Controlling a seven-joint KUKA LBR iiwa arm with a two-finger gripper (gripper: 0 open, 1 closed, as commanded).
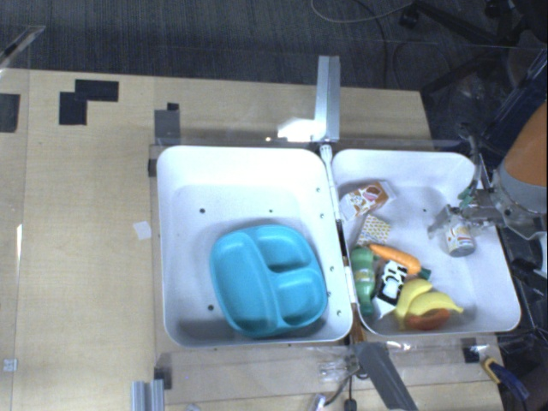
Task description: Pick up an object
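My gripper (465, 215) hangs over the right side of the right bin (402, 168), coming in from the right edge of the view. Directly under it is a small silver can (461, 241), touching or nearly touching it; whether the can is gripped cannot be made out. Further left in that bin lie a brown-and-white snack packet (365, 199), a checkered packet (374, 228), an orange carrot (396, 257), a green bottle (364, 277), a black-and-white item (392, 282), a yellow banana (425, 298) and a red fruit (425, 318).
A blue divided tray (270, 278) lies in the left bin (205, 174). A metal divider post (328, 101) stands between the bins at the back. Cables and dark equipment lie beyond the bench, top right.
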